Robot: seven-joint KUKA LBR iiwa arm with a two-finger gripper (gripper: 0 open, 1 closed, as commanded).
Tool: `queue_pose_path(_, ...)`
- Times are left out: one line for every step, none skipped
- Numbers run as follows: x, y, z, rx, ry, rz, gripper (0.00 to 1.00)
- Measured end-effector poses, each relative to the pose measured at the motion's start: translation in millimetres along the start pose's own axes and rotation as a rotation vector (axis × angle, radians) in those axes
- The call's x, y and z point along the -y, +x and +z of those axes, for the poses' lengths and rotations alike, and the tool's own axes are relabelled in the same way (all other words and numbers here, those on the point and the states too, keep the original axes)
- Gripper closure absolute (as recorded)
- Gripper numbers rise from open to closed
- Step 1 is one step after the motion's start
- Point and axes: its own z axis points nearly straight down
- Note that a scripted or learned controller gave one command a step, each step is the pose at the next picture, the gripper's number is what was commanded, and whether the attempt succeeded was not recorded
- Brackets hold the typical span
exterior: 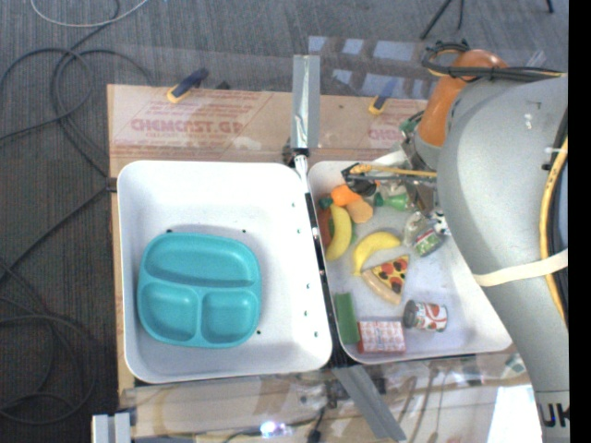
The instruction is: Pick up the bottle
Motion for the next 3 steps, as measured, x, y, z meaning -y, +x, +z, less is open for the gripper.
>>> queue_pose_path(-32.7, -5.6, 6.7, 0.002, 0.010, -0.073, 0.00)
queue_pose_path(3.7, -21.6, -58.9, -0.008, -0.003, -0.138, 0.00)
queue_pose_path(26.7, -21.1, -39.1, -0.007, 0.001, -0.049, 0.00)
